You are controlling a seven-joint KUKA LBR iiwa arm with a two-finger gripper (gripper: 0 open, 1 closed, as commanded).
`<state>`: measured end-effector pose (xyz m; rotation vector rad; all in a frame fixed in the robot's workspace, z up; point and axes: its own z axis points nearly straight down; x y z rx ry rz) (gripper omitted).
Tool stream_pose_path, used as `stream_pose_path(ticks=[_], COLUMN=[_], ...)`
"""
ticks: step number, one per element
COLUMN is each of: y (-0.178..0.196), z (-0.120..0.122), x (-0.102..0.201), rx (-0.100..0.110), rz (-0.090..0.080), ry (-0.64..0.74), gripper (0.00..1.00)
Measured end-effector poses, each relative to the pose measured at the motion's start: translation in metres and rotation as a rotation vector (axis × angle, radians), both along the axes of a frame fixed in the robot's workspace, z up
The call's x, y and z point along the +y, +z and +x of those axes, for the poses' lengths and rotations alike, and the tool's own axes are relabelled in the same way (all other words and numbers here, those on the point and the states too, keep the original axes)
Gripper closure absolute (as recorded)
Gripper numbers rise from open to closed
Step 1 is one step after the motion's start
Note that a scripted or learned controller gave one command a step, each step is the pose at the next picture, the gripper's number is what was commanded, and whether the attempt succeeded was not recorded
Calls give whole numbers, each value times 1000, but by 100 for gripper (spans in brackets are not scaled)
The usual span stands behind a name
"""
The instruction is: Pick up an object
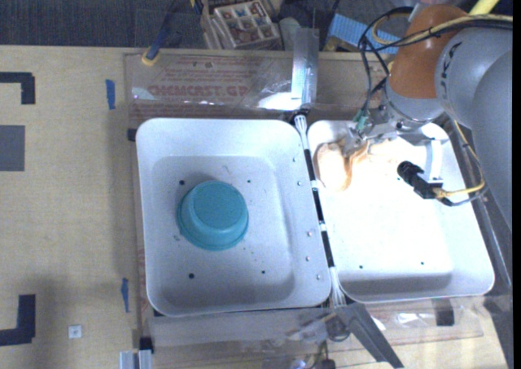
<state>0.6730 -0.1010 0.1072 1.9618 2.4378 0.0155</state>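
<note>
Two shallow white bins side by side on the bench: left bin [163, 278] well away from the gripper, right bin [407, 270] directly beneath it. Grey arm [480, 66] with orange band, reaching in from the right and down over the right bin's far-left corner. Blue bowl [213, 213] upside down in the middle of the left bin — well apart from the gripper, to its lower left, round, so no long axis to speak of. Pale orange-tan object [332, 165] in the right bin's far-left corner, just below and left of the gripper [356, 141], soft-edged and washed out by glare; long axis roughly near-to-far along the bin's left wall. Touching or merely beside the gripper — cannot tell. Fingers lost in glare and wrist hardware, so spread impossible to judge.
</note>
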Motion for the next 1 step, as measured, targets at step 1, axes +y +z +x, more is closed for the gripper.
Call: stream_pose_path(ticks=[1], y=[78], z=[-6], x=[19], rx=[12], rz=[-3], ry=[199], gripper=[100])
